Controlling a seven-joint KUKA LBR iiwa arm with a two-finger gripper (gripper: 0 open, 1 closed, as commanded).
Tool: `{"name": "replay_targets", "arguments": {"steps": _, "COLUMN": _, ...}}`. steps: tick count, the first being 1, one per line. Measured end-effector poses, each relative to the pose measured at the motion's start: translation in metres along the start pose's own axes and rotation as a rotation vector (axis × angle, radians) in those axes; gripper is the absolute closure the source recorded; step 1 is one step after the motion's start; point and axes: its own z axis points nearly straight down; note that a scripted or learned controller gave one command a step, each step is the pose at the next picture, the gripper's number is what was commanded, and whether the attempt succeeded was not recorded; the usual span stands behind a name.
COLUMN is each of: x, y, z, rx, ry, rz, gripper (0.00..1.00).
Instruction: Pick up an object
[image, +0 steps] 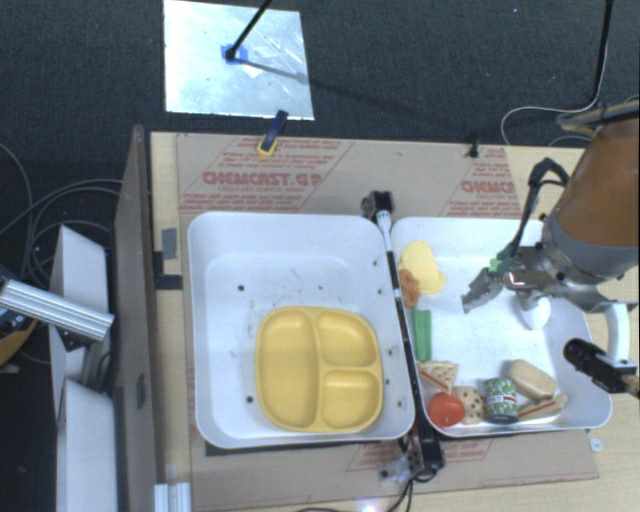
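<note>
My gripper (482, 292) hangs spread and empty over bare floor in the middle of the right bin (470, 240), so nothing is picked yet; the nearest object, a yellow piece (422, 266), lies just left of it.

Reading what I can from up here: the board (300, 165) under the bins carries red print. Well off to the far side of my fingers (483, 290), past the bin with the yellow tray, it spells "CHEMCAST GP" in block capitals, with a smaller red line beneath it that's too fine to make out. The same red mark shows again just above and behind my fingers, at the board's other corner, but my arm cuts it short and I catch only "CHEMCA". Below my fingers, the small can (502, 397) has a label, unreadable from here.
</note>
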Motion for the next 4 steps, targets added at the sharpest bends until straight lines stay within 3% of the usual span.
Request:
{"name": "replay_targets", "arguments": {"steps": 1, "x": -0.005, "y": 0.072, "z": 0.13, "rx": 0.002, "ry": 0.0, "rz": -0.003, "gripper": 0.0}}
{"name": "replay_targets", "arguments": {"steps": 2, "x": -0.125, "y": 0.034, "z": 0.168, "rx": 0.007, "ry": 0.01, "rz": 0.006, "gripper": 0.0}}
{"name": "replay_targets", "arguments": {"steps": 3, "x": -0.075, "y": 0.148, "z": 0.131, "rx": -0.014, "ry": -0.002, "rz": -0.009, "gripper": 0.0}}
{"name": "replay_targets", "arguments": {"steps": 4, "x": -0.08, "y": 0.125, "z": 0.129, "rx": 0.001, "ry": -0.001, "rz": 0.002, "gripper": 0.0}}
